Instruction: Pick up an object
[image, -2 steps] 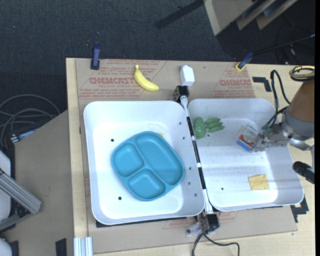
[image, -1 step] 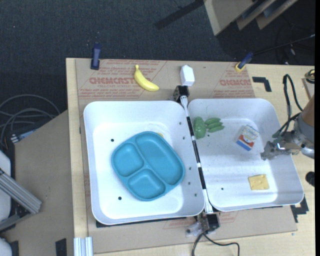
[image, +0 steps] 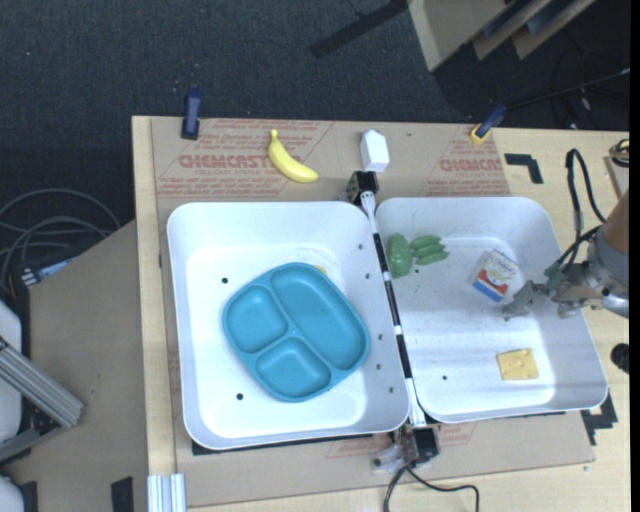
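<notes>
Hand beside small carton

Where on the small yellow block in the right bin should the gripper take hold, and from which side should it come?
Probably from straight above, closing across two opposite edges of the yellow block. It lies flat and low on the right bin's floor, with bare floor all round it, so its thin sides are the only faces to pinch. The gripper sits just beyond it.
</notes>
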